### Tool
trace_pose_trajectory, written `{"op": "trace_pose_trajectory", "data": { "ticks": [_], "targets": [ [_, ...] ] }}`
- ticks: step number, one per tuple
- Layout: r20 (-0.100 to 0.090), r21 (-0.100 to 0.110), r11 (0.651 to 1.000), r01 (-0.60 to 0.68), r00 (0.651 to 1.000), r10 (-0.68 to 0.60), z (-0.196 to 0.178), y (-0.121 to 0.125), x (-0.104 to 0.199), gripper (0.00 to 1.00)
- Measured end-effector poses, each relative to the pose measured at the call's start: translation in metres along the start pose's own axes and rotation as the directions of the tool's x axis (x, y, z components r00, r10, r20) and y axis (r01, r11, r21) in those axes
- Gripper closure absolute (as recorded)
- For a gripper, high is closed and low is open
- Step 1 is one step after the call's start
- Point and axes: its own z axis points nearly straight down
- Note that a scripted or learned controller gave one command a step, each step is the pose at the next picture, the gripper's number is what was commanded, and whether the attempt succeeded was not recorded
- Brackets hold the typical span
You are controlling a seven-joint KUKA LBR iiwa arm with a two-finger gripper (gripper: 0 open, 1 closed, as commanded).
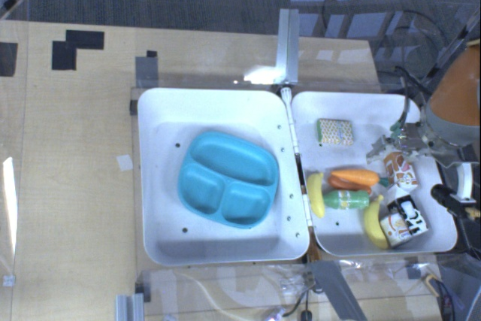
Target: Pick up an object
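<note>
On the pale wood tabletop (75,162) I see the left bin (161,237) holding a blue divided plate (228,178). In the right bin (361,105): a green sponge (334,131), carrot (353,178), green bottle (344,199), bananas (373,224) and a carton (404,219). The jaws (398,137) hover at its right side; I cannot tell their state.

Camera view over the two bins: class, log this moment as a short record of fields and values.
left bin: shallow white bin holding a blue three-compartment plastic tray
right bin: shallow white bin holding a green-patterned sponge block, an orange carrot toy, a green bottle, two yellow bananas and a black-and-white carton
arm: grey arm with orange band, above the right bin's right side
</note>
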Motion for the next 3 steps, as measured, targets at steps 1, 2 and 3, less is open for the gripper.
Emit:
{"op": "trace_pose_trajectory", "data": {
  "ticks": [1, 2, 3],
  "targets": [
    [-0.002, -0.009, 1.0, -0.018, 1.0, 0.018, 0.008, 0.002, -0.006, 0.0],
    [0.004, -0.01, 0.996, -0.088, 0.996, 0.088, 0.011, 0.086, 0.03, 0.0],
    [-0.001, -0.015, 0.99, -0.139, 0.99, 0.139, 0.01, 0.046, -0.001, 0.0]
  ]
}}
